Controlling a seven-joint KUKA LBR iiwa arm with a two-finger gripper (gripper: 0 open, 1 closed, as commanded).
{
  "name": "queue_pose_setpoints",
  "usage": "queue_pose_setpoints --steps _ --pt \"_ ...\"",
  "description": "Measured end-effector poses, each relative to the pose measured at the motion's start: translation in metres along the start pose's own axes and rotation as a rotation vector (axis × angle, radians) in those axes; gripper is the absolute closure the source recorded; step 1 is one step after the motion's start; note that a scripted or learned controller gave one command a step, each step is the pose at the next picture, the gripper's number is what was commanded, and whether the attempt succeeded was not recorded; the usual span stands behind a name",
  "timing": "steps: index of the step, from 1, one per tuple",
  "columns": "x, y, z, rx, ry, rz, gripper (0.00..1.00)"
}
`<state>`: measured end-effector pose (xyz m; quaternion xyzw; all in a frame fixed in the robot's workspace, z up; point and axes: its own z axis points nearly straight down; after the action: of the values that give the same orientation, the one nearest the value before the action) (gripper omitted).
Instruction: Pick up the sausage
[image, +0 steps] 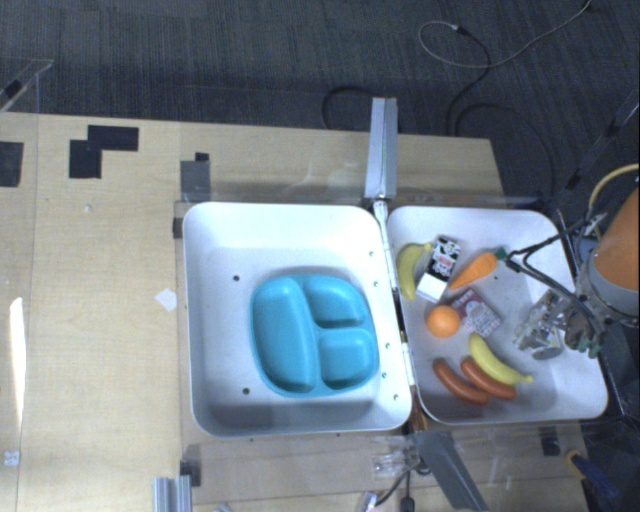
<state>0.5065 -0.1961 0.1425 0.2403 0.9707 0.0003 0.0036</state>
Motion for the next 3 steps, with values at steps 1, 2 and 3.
queue_pose_setpoints --steps 1,2,3 --pt "0.01 -0.017 -0.043 0.0 -0.004 -0.219 1.0" --pt "0.01 -0.016 -0.057 0.001 -0.005 -0.613 1.0" --pt "-0.031 0.005 -0.105 0.0 -0.004 -0.695 1.0"
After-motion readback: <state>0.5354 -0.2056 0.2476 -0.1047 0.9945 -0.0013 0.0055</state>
